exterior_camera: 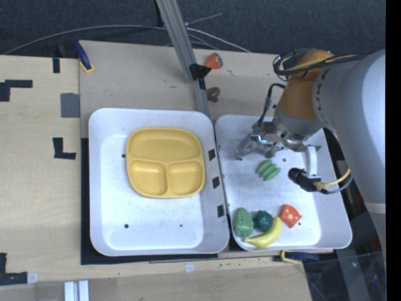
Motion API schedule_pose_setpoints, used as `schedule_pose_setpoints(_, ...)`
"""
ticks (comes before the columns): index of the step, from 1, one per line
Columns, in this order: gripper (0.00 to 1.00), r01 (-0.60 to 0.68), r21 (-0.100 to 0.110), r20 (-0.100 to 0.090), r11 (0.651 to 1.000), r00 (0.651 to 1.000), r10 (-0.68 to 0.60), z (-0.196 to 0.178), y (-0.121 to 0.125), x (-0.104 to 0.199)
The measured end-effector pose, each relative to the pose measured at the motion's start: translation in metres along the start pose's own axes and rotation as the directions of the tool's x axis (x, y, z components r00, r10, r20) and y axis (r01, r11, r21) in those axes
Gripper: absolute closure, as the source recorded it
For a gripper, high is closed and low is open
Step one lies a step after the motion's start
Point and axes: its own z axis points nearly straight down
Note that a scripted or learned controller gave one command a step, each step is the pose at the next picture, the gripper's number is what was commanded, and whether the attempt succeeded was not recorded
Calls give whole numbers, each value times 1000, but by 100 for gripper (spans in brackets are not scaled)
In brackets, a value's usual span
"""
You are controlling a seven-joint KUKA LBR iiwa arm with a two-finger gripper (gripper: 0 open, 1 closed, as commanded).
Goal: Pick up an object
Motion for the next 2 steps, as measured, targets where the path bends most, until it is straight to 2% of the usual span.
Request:
schedule_pose_setpoints(1, 100, 2, -4, 1, 1000, 1000, -2, -14, 1, 0)
schedule_pose_setpoints(2, 100, -2, -12, 1, 1000, 1000, 2, -76, -1, -4)
